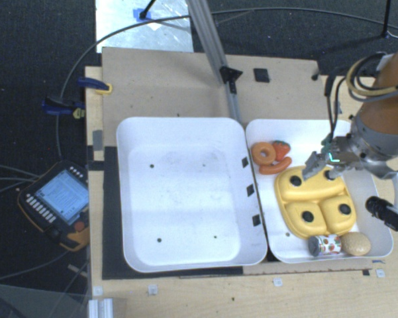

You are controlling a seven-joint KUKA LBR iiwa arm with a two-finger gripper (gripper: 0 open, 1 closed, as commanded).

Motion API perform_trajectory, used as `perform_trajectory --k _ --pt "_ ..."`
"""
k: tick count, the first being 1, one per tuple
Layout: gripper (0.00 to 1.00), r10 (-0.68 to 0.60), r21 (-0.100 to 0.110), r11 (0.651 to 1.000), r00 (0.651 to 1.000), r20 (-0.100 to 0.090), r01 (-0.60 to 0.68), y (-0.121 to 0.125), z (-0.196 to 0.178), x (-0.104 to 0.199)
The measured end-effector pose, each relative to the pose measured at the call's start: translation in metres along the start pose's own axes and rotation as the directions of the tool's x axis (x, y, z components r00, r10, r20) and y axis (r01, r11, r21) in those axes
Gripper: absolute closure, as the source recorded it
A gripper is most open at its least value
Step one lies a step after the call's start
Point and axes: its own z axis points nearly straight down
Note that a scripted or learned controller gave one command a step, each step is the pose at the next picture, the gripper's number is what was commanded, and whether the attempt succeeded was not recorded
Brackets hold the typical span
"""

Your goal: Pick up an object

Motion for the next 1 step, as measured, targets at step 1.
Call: perform_trajectory --k 1 --pt "0.0 0.0 -0.003 1.0 1.0 0.0 0.0 0.0006 -0.0011 -0.0001"
